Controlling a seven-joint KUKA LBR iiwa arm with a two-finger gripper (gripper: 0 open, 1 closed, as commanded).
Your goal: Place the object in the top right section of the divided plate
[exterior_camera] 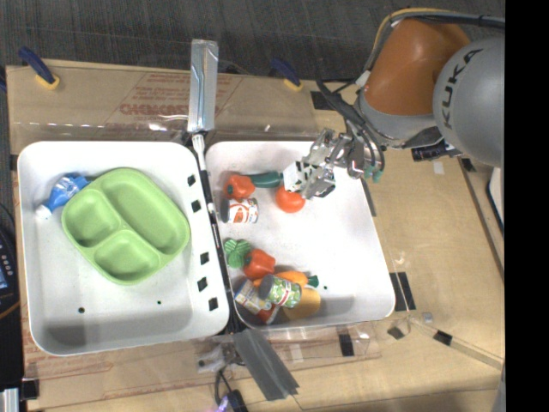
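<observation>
While fingers point(316, 177) hover, spread unclear, white bins point(360, 256) on tan bench point(446, 264), dark floor point(111, 15).

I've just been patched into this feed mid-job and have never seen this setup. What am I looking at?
One camera looks down at a slant on two white bins. The grey and orange robot arm reaches in from the right; its gripper hangs over the right bin, close to a small red toy. I cannot tell whether it holds anything. More toy food lies there, including a small can and a pile at the near edge. The left bin holds a green divided plate and a blue thing beside it.
</observation>
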